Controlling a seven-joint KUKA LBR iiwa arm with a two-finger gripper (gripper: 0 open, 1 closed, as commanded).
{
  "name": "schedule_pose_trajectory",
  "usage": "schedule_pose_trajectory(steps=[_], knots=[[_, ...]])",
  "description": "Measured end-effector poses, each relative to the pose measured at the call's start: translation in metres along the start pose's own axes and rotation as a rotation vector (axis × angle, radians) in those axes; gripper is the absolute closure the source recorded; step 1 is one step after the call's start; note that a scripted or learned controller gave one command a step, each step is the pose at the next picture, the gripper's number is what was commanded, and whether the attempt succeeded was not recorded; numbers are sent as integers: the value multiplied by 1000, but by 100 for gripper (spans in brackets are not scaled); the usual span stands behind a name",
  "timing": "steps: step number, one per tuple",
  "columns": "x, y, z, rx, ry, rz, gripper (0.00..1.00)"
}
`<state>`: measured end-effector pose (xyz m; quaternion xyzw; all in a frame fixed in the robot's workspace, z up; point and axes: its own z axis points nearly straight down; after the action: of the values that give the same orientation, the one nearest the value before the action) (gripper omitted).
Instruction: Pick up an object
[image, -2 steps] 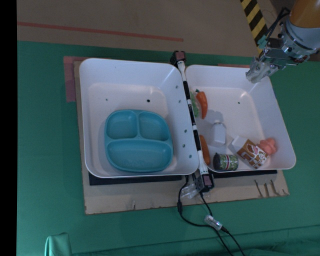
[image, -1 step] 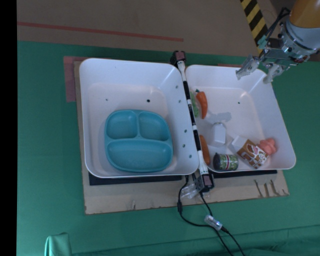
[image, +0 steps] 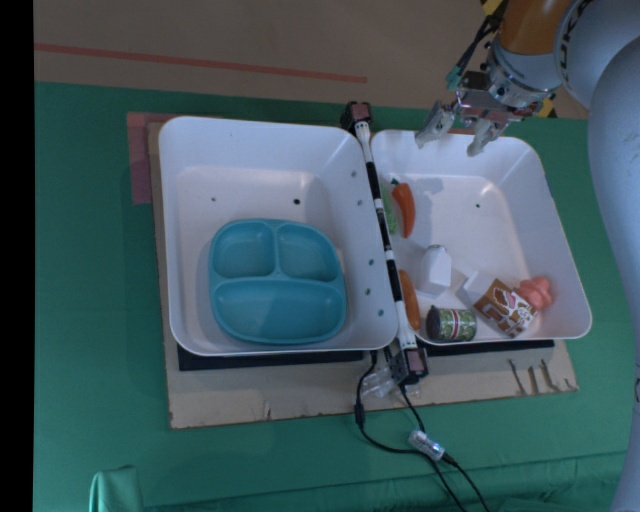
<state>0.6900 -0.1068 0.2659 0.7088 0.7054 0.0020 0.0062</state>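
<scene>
End effector (image: 458, 132) spread, holding nothing, above right bin's (image: 545, 190) far edge, small items along its near edge, teal plate (image: 277, 282) in left bin (image: 190, 180).

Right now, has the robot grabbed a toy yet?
Not yet. The hand hangs open over the far edge of the right bin, with nothing between its fingers. The carrot, can and other toys lie in the bin. Reaching down, gripping and lifting are all left.

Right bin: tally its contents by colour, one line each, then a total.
In the right bin:
Orange: 3, the carrot, a carrot by the divider, a lumpy piece
White: 2, the small carton, a block
Dark: 1, the can
Patterned brown: 1, the box
Total: 7
</scene>
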Motion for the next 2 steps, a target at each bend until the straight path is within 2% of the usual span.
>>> schedule_pose_trajectory(steps=[1,2], knots=[[-13,11,37,5,-1,1,0],[-13,12,57,15,4,-5,0]])
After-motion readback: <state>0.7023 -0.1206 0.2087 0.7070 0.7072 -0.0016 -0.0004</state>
